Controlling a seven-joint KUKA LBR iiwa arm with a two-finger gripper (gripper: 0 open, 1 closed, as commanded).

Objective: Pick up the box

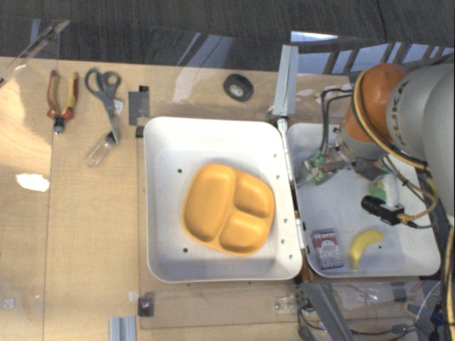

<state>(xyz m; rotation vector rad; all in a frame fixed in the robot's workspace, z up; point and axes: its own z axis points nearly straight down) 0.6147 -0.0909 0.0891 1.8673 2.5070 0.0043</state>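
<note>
Box (326,249) is lying flat at right bin's (426,265) front-left corner beside banana (364,246); arm (409,112) is hovering over the bin's back, gripper state unclear, so descending vertically, clearing bin wall.

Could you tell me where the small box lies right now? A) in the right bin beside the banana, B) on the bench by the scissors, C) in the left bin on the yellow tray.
A: the box lies flat in the right bin, just left of the banana.
</note>
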